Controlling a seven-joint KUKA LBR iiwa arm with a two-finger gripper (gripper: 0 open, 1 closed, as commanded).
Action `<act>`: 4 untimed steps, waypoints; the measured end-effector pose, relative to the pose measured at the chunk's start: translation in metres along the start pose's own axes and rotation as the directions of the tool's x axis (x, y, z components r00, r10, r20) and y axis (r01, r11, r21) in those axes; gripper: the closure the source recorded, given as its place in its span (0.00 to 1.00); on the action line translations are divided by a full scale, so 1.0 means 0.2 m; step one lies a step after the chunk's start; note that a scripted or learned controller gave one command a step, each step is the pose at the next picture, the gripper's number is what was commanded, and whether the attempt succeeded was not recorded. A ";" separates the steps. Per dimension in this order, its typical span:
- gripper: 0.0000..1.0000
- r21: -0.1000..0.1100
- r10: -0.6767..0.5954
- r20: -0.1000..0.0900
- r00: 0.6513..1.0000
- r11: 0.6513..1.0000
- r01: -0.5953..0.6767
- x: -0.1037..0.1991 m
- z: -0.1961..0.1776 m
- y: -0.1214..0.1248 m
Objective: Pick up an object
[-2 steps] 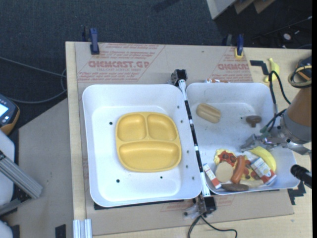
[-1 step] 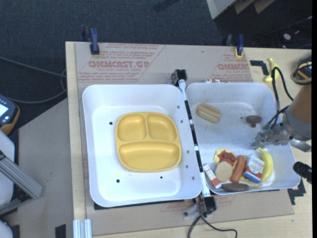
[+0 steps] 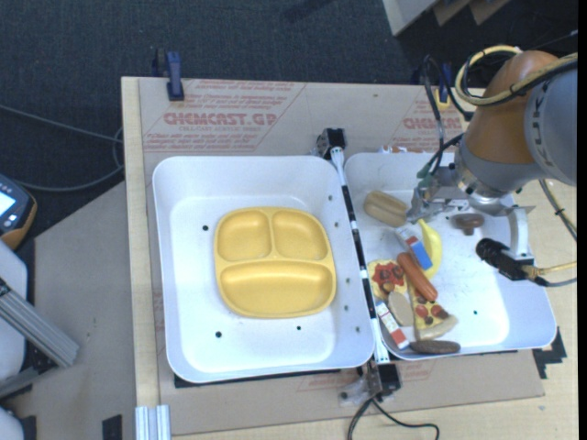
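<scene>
The right bin (image 3: 523,324) holds a heap of toy food. A tan bread roll (image 3: 385,208) lies at the upper left of the heap. Below it are a yellow piece (image 3: 430,246), a red sausage (image 3: 417,274), a pizza slice (image 3: 432,315) and a dark brown stick (image 3: 436,346). A small brown piece (image 3: 469,220) lies apart, further right. My gripper (image 3: 427,197) hangs low over the bin's upper part, just right of the bread roll and above the yellow piece. I see nothing held in it.
The left bin (image 3: 183,273) carries a yellow divided plate (image 3: 274,262) at its middle. A black clip (image 3: 332,141) sits on the wall between the bins. The grey arm with its orange band (image 3: 500,126) covers the right bin's upper right corner, and cables (image 3: 514,264) trail over that bin's right side.
</scene>
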State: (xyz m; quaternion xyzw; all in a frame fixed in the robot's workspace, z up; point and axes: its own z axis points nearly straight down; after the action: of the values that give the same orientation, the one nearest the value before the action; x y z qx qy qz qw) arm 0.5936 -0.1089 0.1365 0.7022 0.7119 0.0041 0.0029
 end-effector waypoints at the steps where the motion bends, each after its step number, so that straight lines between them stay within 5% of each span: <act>1: 1.00 0.012 0.007 -0.002 1.000 1.000 -0.007 0.35 -0.26 -0.26; 2: 0.00 0.012 0.013 0.001 1.000 1.000 -0.013 0.32 -0.24 -0.25; 3: 0.00 0.012 0.020 -0.001 1.000 1.000 -0.020 0.06 0.27 -0.33; 4: 1.00 -0.001 0.014 0.002 1.000 1.000 -0.014 0.07 0.18 -0.31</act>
State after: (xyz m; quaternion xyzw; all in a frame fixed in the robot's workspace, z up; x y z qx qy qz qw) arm 0.5326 -0.0948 0.0992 0.7073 0.7069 0.0037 0.0039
